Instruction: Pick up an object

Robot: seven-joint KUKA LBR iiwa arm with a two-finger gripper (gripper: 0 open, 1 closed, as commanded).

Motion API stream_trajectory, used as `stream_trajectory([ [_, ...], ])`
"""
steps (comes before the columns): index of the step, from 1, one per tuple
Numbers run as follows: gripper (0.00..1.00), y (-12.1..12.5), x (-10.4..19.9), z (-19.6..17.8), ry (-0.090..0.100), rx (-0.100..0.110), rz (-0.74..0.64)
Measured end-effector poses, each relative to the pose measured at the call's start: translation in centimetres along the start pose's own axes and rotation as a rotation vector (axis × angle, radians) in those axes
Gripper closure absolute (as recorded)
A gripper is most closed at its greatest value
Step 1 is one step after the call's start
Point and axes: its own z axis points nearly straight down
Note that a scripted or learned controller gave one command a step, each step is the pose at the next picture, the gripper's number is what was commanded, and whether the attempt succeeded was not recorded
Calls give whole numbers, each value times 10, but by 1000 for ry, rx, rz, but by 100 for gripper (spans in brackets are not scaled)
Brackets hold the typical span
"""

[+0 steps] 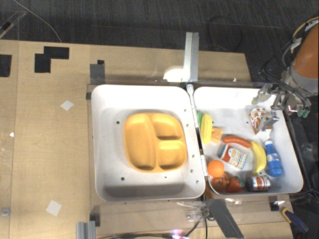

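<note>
My gripper (273,103) hangs over the far right corner of the right bin (229,103), below the orange-banded wrist (305,59). A red and white snack packet (257,117) lies just to its left and touches or nearly touches it. I cannot tell whether the packet is held. The right bin also holds a corn cob (205,125), a yellow block (217,134), a sausage (237,141), a juice carton (234,157), a banana (259,157), a blue bottle (273,159), an orange (216,168), a red fruit (231,183) and a can (257,183).
A yellow compartment tray (152,141) lies in the middle of the left bin (107,133). A metal post (191,56) stands behind the divider between the bins. Cables (271,68) trail near the arm at the right.
</note>
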Motion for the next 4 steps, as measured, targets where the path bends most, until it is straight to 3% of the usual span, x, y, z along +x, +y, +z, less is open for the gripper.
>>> stream_trajectory([
  [1,0,4,-13,68,9,1,490],
  [2,0,-1,-45,30,1,1,437],
  [3,0,0,-38,57,4,-1,67],
  [4,0,2,-37,85,5,0,303],
])
